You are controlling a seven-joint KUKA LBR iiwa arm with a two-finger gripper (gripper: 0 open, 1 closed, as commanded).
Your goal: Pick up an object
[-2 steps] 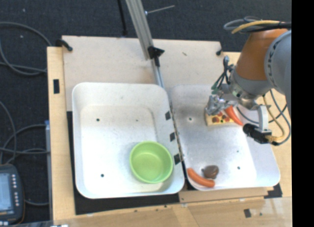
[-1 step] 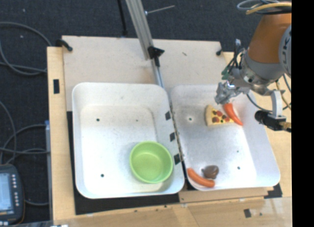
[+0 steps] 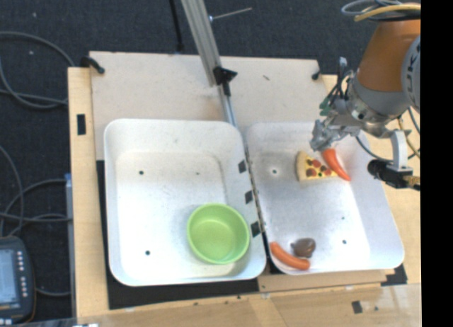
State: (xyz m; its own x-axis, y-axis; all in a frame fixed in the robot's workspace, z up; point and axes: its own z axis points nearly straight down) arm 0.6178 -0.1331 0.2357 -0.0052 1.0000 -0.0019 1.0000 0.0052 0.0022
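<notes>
The grey two-finger gripper [image 3: 327,138], finger state impossible to tell, is hovering in the right white bin [image 3: 368,248]; the orange plastic carrot [image 3: 337,163] is lying just at five o'clock, axis running eleven-to-five.

Two white bins are sitting side by side: the left bin [image 3: 127,148] and the right bin [image 3: 368,233]. One green bowl [image 3: 218,233] is lying in the left. The right is holding one pizza slice [image 3: 313,168], two carrots, far [image 3: 337,165] and near [image 3: 289,256], and one brown lump [image 3: 304,247].
</notes>
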